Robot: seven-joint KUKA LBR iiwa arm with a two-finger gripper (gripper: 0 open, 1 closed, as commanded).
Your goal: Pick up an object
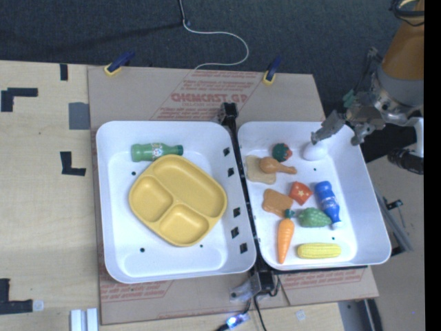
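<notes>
The toys are lying in the right bin. Closest to the front edge, a yellow corn cob is lying on its side. Just beside it, an orange carrot is pointing down toward the front. Behind the corn, a bumpy green vegetable is touching a blue bottle with a white label. A small red-orange piece is sitting next to the bottle, and a brown piece like toast is lying left of it. Farther back, a tan chicken leg is resting across a pale flat piece. Behind that, a small dark green and red ball is sitting.

The gripper is hanging over the back right corner of this bin. Its two fingers are standing apart, open, with nothing between them. All the toys are lying in front of it and to its left, apart from it. The ball and the chicken leg are the nearest ones.

In the left bin, a yellow plate with three parts is lying in the middle, and a green bottle is lying on its side just behind it.

Both bins are sitting on brown cardboard on a light wood bench. Far back, a white cable is curling over dark blue carpet.
</notes>
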